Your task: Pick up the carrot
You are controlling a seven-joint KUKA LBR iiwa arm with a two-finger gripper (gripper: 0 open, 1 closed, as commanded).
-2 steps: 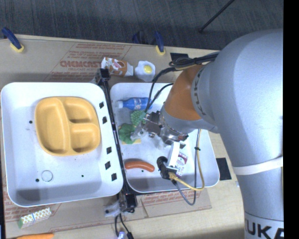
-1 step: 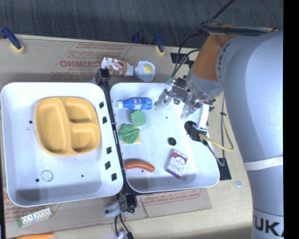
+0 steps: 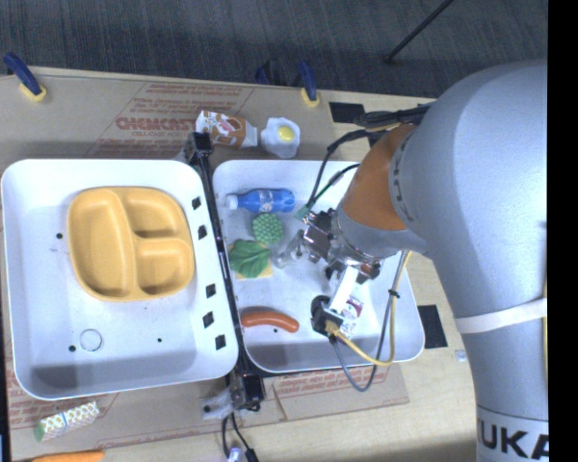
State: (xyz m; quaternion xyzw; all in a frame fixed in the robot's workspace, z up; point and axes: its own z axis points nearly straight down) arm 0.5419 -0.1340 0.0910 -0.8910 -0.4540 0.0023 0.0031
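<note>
Carrot point(image 3: 269, 320): lying near the right bin's point(image 3: 405, 340) front-left corner.
Gripper point(image 3: 299, 246): above bin centre; fingers' state cannot be told.

Grey arm point(image 3: 491, 191), orange band, yellow cable point(image 3: 371, 354).

Tool point(image 3: 299, 248) over right bin point(image 3: 405, 349) by green items; carrot point(image 3: 269, 320) lies near bin's front-left, apart.
</note>
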